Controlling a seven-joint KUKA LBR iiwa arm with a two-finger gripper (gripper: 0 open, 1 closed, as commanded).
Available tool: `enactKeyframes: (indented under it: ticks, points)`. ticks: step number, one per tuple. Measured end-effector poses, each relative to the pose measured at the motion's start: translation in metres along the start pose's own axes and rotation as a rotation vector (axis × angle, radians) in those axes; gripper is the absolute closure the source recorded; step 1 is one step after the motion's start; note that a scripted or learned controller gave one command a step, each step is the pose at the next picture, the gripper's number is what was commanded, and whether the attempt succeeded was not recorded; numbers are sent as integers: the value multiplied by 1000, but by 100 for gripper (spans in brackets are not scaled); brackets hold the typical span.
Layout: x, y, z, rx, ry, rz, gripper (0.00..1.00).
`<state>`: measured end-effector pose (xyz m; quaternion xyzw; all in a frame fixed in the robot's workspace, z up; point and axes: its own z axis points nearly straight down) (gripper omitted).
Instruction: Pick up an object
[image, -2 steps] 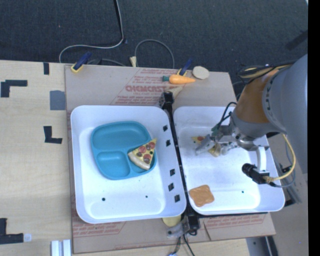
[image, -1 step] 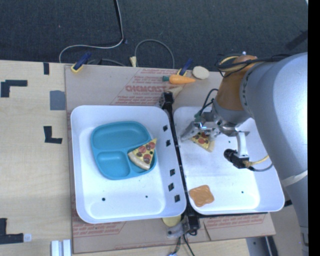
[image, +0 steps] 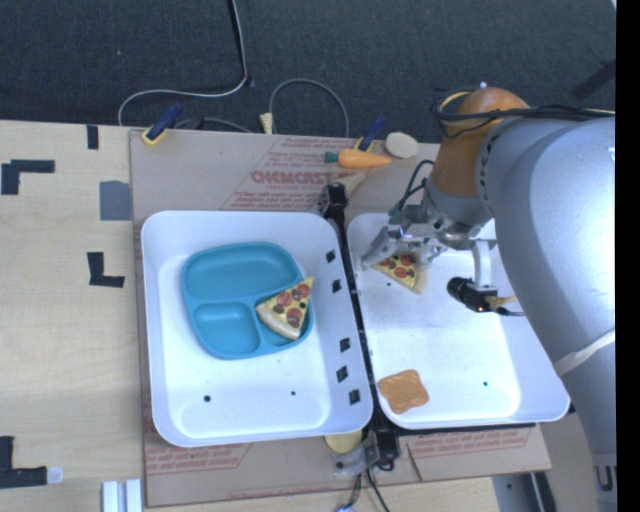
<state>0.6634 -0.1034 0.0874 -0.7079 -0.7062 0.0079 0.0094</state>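
I count two white bins side by side on the worktop (image: 60, 330), a left bin (image: 240, 420) and a right bin (image: 500, 390). There are two toy pizza slices, one in each bin. There is one blue divided plate (image: 220, 300), one flat brown toast-like piece (image: 403, 391), one orange carrot (image: 362, 158) and one pale egg-shaped thing (image: 402, 145).

The arm comes in from the right, and my pincer (image: 403, 250) hangs over the far left corner of the right bin. The near pizza slice (image: 402, 270) lies there, right under the pincer and close to the wall shared by the bins. Its long axis slants from that shared wall toward the bin's middle. I cannot tell which end is the tip. I also cannot tell whether the pincer is open, closed or gripping the slice.

The other pizza slice (image: 288, 308) rests on the plate's right edge in the left bin, tip aimed at that bin's far right corner. The toast-like piece lies flat near the right bin's near left corner. The carrot and the egg-shaped thing sit outside the bins, beyond their far edge, just beside each other.
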Motion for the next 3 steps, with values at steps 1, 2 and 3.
enactKeyframes:
  ticks: [1, 2, 3]
  points:
    - [-11, 2, 1, 1, 5, 0, 0]
    - [-18, 0, -12, 5, -9, -2, 100]
    - [-16, 2, -11, 0, -7, -2, 0]
